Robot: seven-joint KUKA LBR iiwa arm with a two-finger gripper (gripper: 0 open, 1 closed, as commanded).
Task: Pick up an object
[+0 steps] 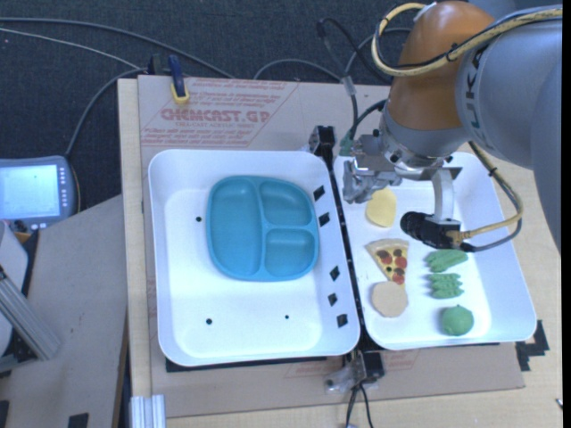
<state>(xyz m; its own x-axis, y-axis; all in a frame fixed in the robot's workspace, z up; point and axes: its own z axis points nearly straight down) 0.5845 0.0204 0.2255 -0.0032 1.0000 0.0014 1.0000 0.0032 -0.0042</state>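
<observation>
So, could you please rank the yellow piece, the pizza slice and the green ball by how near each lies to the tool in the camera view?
1. Yellow piece: right bin, just below the tool.
2. Pizza slice: right bin, lower, toward the middle.
3. Green ball: right bin, near its bottom right corner.
</observation>
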